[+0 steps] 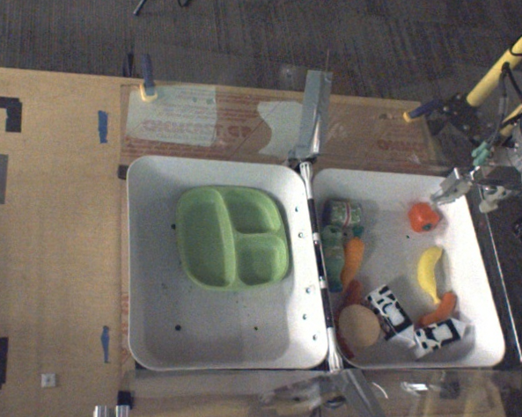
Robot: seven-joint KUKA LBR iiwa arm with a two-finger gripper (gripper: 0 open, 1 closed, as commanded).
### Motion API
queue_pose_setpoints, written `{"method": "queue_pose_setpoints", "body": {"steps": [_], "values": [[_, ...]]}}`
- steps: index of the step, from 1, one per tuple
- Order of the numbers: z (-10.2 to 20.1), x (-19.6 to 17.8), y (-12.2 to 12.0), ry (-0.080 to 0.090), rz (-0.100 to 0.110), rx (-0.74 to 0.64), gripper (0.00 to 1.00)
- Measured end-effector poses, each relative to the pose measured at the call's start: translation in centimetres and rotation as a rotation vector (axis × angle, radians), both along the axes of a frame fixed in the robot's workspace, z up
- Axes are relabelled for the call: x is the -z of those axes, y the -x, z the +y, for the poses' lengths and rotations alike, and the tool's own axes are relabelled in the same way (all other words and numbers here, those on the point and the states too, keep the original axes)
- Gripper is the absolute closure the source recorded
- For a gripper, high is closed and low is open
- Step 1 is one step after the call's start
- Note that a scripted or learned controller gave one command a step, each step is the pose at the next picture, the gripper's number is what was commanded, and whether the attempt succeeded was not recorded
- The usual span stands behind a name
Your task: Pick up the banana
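Note:
The yellow banana [429, 272] lies in the right bin [490, 288], towards its right side, curved and pointing roughly up and down. My gripper [467, 191] hangs over the bin's far right corner, above and to the right of the banana and well apart from it. Its two fingers stand spread with nothing between them, so it is open. A small orange-red fruit [424, 217] sits between the gripper and the banana.
Just below the banana lie an orange sausage-shaped piece [440, 308] and two black-and-white cartons [387, 309] [437, 336]. A carrot [353, 260], a green can [343, 213] and a tan round item [358, 325] line the bin's left side. The left bin [149, 311] bears a green divided plate [233, 238].

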State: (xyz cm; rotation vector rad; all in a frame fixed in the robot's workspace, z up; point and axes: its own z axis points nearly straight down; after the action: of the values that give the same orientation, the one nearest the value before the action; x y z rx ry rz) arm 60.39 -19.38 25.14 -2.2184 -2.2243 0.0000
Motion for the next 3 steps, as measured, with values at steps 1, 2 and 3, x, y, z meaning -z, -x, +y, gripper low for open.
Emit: {"method": "queue_pose_setpoints", "body": {"steps": [1, 2, 3], "values": [[-3.0, 7.7, 5.4, 0.001, -0.001, -0.101, 0.0], [-0.8, 16.5, 6.8, 0.002, -0.006, -0.15, 0.0], [-0.9, 15.4, 6.7, 0.002, -0.01, -0.147, 1.0]]}}
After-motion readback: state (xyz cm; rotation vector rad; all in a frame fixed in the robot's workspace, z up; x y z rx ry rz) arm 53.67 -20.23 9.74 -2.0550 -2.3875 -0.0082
